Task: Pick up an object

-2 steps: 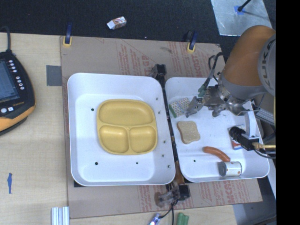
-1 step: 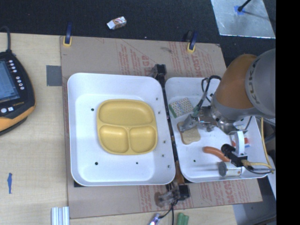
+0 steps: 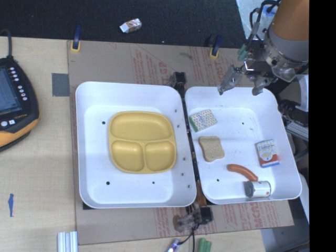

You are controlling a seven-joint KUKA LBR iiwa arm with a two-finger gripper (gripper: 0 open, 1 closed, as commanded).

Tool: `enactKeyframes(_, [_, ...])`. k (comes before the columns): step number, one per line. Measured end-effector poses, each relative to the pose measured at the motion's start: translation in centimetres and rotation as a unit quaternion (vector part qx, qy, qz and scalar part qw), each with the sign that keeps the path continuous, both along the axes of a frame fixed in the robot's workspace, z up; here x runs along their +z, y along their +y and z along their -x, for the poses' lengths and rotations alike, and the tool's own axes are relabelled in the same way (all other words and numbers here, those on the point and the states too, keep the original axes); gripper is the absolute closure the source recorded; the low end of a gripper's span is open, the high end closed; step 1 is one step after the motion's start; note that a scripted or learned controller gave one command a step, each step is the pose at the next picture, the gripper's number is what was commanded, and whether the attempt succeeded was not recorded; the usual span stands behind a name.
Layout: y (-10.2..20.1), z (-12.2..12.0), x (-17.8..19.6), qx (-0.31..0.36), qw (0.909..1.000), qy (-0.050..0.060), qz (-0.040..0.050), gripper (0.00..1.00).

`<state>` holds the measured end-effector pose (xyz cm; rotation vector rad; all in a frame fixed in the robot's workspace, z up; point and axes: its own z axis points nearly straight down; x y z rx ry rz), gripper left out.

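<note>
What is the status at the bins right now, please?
Gripper open, nothing between its fingers, above the right bin's far edge. Bread slice, sausage, small can and two packets lying loose in that bin. Nothing blocking them.

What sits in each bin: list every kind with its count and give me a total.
Yellow divided tray, left bin: 1
Green patterned packet, right bin: 1
Slice of bread: 1
Sausage: 1
Small red and white carton: 1
Small can lying on its side: 1
Total: 6
</note>
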<state>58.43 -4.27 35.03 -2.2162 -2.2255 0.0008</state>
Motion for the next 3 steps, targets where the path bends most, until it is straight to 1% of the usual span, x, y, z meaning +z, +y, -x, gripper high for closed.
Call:
enactKeyframes(1, [-6.5, 2.0, -12.0, -0.001, 1.0000, 0.001, 0.0004, 0.00])
enactKeyframes(2, [-6.2, 2.9, -25.7, 0.000, 1.0000, -0.001, 0.0011, 0.00])
enactKeyframes(3, [-3.9, 9.6, -15.8, 0.000, 1.0000, 0.001, -0.0001, 0.00])
